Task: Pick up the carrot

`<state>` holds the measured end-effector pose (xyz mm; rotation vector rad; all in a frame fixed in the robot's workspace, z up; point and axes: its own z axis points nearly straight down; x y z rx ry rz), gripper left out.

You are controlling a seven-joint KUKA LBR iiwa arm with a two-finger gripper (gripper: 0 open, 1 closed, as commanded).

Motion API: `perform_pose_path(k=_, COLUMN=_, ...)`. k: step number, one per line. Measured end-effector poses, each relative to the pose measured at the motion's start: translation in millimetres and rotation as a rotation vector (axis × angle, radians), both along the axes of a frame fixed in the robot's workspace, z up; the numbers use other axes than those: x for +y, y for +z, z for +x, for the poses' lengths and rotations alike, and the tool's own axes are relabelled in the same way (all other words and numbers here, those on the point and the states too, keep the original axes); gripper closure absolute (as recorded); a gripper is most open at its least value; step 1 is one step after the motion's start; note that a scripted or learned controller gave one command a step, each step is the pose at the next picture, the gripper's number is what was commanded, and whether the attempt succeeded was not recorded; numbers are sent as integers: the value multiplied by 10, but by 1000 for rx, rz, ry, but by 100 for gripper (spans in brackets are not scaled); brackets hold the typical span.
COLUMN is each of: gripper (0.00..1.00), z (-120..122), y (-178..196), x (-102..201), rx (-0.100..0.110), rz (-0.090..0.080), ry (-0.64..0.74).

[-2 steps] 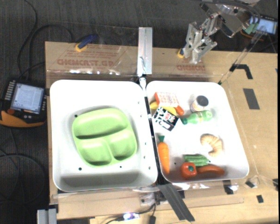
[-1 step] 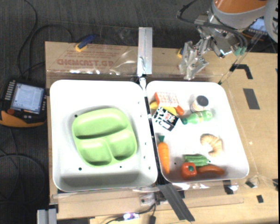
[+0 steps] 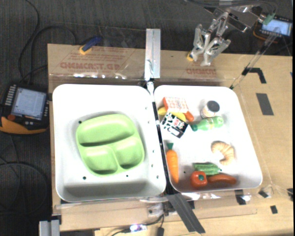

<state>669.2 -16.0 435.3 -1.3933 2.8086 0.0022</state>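
Two white bins (image 3: pixel 64 146) sit on a brown cardboard-covered bench (image 3: pixel 275 132).

The carrot (image 3: pixel 172 164) is lying flat in the right bin (image 3: pixel 246 132), hugging its left wall near the front. Orange and tapered, it is pointing its thin tip toward the front edge, with its green top facing the back.
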Motion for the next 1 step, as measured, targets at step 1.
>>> perform_pose_path(k=1, gripper=100, z=-7, y=-2071, x=-330, rx=3, rz=-5, ry=333)
